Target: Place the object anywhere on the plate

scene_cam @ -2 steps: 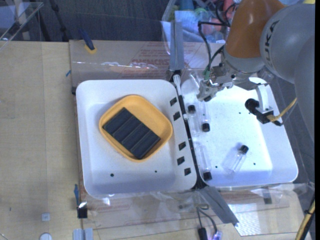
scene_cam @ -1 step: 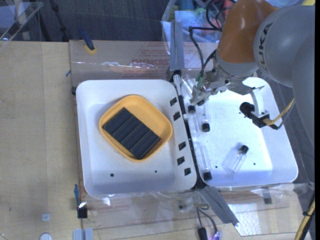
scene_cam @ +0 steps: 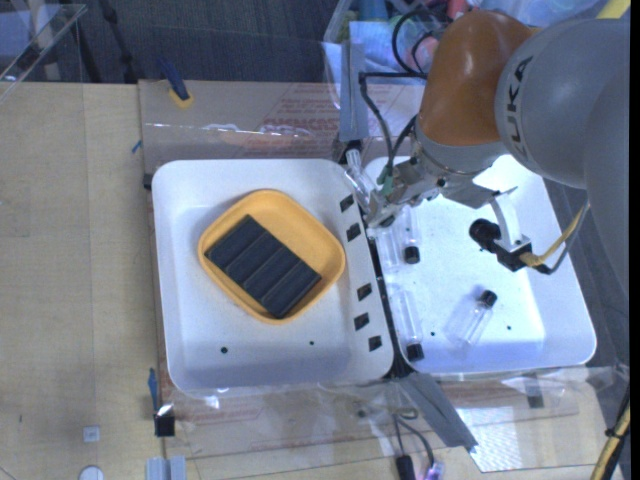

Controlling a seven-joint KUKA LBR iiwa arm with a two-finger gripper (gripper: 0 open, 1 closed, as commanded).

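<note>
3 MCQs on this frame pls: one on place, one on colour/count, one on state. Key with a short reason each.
1. Where is the square yellow plate?
A. In the left white bin
B. In the right white bin
C. On the bare bench

2. What colour is the ribbed rectangular pad lying on the plate?
A. White
B. Dark grey to black
C. Orange

3. How does the clear vial with the black cap in the right bin lie?
A. Standing upright
B. On its side on the bin floor
C. Resting on the plate

Key:
1 A: the plate sits on the left bin's floor, left of the divider.
2 B: the pad reads dark against the yellow.
3 B: the vial lies flat, cap end up-right, apart from the pincer, which is near the divider between the bins.
</note>
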